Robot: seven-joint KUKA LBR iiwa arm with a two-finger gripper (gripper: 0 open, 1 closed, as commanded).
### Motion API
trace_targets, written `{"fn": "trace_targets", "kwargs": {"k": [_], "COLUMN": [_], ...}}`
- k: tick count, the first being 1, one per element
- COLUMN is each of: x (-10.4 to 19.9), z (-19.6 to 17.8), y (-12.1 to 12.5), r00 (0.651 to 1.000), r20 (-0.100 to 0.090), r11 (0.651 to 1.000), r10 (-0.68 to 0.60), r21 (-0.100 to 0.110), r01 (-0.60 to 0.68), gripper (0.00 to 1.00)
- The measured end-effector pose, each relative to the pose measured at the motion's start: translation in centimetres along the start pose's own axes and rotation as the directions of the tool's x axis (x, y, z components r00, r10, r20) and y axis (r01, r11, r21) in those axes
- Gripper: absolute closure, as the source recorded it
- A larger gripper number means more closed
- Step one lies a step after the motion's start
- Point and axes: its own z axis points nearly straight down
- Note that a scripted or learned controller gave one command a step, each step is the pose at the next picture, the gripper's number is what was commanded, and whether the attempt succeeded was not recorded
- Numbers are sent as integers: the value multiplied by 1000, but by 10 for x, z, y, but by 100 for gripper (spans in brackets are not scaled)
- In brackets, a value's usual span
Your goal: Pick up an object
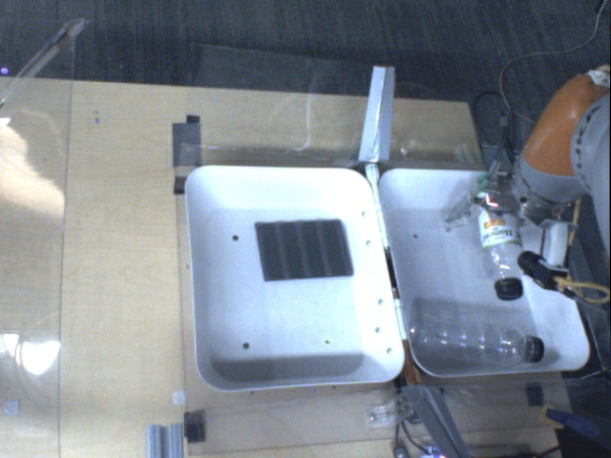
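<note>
In the right bin (420,208), a small clear bottle (497,239) with a pale label and a black cap lies near the right wall. My gripper (485,201) sits at that bottle's far end, touching or just above it, with the grey and orange arm (563,136) behind it. A larger clear plastic bottle (473,342) with a black cap lies on its side along the bin's front wall. A dark ribbed rectangular pad (304,249) lies flat in the middle of the left bin (220,332).
The two bins share a divider (385,256) down the middle. A metal post (376,122) stands behind the bins. Cables (573,289) hang by the arm at the right bin's right wall. Clamps and brackets (430,423) sit below the front edge.
</note>
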Motion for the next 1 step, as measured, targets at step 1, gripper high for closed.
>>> {"fn": "trace_targets", "kwargs": {"k": [1], "x": [23], "z": [-80], "y": [41], "r00": [967], "r20": [-2], "r11": [967], "r10": [-254], "r21": [2], "r01": [254], "gripper": [100]}}
